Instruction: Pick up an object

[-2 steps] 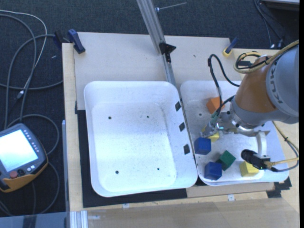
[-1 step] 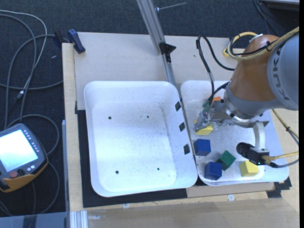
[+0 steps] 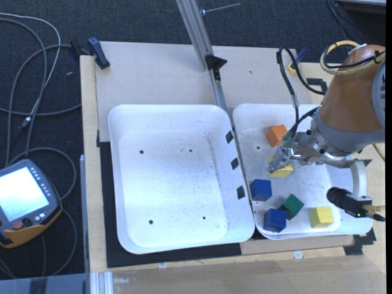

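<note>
The gripper [image 3: 280, 160] is hovering low over a yellow block [image 3: 282, 171] in the right bin [image 3: 245, 118]; its opening I cannot tell. An orange block [image 3: 276, 134] is sitting at 12 o'clock, risking a nudge or off-centre grab.

Tan bench [image 3: 159, 72] on dark carpet [image 3: 37, 72] strewn with cables [image 3: 30, 103].

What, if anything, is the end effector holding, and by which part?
It cannot be told. The end effector sits low in the right bin, right over a yellow block, but the view does not show a grip.
</note>
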Robot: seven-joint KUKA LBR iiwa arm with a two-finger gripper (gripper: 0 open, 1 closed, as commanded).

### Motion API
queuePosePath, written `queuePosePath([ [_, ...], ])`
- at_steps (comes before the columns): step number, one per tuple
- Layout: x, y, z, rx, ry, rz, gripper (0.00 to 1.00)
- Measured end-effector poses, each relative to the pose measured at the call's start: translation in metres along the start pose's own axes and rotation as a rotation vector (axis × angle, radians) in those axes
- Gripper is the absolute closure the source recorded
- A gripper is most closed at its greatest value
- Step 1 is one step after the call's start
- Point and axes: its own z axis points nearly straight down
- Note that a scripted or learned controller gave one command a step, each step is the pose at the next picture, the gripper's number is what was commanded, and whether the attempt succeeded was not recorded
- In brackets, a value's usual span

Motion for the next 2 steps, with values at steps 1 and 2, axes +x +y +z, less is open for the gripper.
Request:
queuePosePath([
  [1, -0.023, -0.013, 0.091, -0.007, 0.001, -0.005, 1.0],
  [2, 0.075, 0.017, 0.024, -0.004, 0.005, -0.013, 1.0],
])
